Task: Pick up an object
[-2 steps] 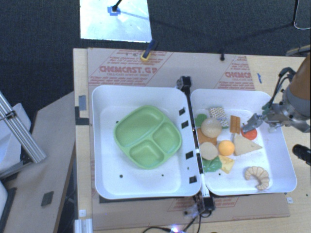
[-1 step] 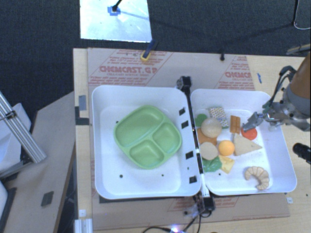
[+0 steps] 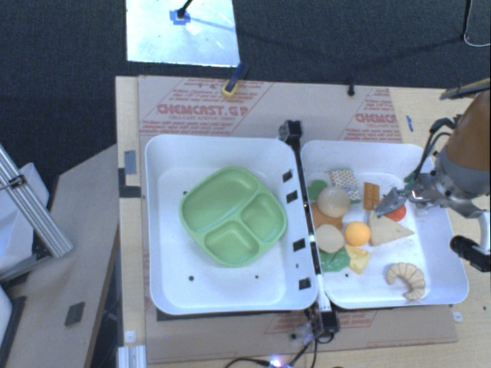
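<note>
The gripper [image 3: 393, 202] sits low in the right bin [image 3: 453, 282] beside the red piece [image 3: 397, 213] and cheese wedge [image 3: 390, 231], its grip unreadable from here, nothing visibly lifted, so the pick looks still ahead.

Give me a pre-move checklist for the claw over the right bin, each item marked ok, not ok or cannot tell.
1. Claw is over the right bin: ok.
2. Something lies within reach: ok; a red piece and a pale wedge lie just below it.
3. Neighbours leave room: not ok; the orange ball and brown stick crowd close.
4. Anything held already: cannot tell.
5. Green tray sits apart in the left bin: ok.
</note>
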`<state>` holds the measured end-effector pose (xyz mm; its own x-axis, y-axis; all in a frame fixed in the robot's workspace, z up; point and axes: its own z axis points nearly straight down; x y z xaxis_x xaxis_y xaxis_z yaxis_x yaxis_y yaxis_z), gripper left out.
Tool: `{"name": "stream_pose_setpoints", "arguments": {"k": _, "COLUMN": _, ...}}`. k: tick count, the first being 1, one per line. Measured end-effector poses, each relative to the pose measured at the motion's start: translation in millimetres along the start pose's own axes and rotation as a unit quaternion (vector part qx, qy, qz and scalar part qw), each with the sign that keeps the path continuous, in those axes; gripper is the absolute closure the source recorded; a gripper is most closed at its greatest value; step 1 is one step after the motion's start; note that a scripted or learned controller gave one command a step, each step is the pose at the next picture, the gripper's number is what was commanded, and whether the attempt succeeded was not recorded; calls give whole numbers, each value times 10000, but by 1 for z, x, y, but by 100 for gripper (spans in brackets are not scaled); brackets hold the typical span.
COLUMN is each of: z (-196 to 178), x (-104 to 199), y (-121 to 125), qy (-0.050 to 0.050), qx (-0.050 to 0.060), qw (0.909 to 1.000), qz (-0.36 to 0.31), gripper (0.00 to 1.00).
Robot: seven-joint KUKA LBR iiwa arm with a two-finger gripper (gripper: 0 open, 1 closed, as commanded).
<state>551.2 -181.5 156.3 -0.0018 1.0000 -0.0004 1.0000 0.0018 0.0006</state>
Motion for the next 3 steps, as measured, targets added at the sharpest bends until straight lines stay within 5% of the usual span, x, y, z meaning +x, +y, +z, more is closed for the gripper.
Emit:
{"name": "stream_pose_setpoints", "arguments": {"k": 1, "z": 61, "x": -2, "y": -5, "qy": 5, "qx": 9, "qw": 10000, "qz": 3, "gripper": 0}}
{"name": "stream_pose_setpoints", "arguments": {"k": 2, "z": 72, "x": -1, "y": -4, "qy": 0, "qx": -6, "qw": 10000, "qz": 0, "gripper": 0}}
{"name": "stream_pose_setpoints", "arguments": {"k": 3, "z": 61, "x": -2, "y": -3, "qy": -2, "qx": -16, "qw": 10000, "qz": 0, "gripper": 100}}
